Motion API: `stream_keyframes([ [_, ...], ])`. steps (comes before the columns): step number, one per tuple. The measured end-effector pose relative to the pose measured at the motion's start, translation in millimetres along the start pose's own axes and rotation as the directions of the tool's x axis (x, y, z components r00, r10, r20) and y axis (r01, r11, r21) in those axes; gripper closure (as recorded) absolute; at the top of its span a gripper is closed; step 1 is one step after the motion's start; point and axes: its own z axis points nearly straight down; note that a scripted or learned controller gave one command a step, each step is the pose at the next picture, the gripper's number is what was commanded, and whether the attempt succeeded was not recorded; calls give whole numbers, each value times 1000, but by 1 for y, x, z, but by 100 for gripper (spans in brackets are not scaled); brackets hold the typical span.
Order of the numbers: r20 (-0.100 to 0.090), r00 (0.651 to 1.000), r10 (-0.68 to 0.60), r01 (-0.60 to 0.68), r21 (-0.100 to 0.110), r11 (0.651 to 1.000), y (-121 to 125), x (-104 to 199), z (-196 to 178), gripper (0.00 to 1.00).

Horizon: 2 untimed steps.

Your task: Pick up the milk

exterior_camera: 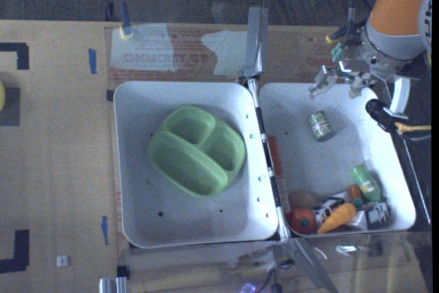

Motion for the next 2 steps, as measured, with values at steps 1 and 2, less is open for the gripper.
stream_keyframes([
  [1,0,983,186,-186,2,983,-66,-31,105,0],
  [2,0,982,188,-188,-1,982,-65,-31,95,100],
])
